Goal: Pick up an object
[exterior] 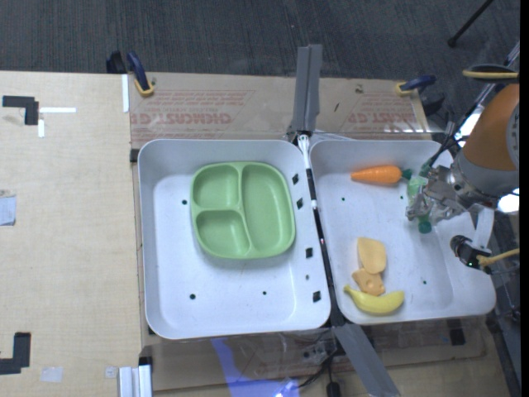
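Your gripper (423, 212) hangs over the right bin (397, 246), beside the carrot (377, 174); can't tell its state. Banana (376, 301) lies near the front, plate (243, 210) in the left bin (165, 246).

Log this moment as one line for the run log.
gripper: over right bin, near carrot | banana: right bin, front | green plate: left bin
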Action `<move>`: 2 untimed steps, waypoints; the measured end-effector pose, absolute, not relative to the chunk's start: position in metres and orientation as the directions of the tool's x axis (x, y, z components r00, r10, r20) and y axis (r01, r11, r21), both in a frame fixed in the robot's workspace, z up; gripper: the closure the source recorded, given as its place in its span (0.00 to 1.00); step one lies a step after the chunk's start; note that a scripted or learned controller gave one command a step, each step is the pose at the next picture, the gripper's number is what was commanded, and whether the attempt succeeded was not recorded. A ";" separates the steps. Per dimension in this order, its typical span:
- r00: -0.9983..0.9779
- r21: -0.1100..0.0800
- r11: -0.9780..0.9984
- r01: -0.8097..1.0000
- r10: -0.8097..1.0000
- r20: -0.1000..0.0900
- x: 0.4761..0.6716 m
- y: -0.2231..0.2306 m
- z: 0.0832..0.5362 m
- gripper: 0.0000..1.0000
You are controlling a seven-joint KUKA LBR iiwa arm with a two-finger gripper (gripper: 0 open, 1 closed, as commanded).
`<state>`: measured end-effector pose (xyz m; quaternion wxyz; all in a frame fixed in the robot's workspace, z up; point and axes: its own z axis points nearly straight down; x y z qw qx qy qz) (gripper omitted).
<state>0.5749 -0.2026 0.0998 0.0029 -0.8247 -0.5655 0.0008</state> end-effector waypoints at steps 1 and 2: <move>0.433 -0.035 -0.434 0.900 0.901 -0.014 0.649 -0.164 0.116 1.00; 0.648 -0.006 -0.648 0.761 0.761 -0.006 0.657 -0.129 0.144 1.00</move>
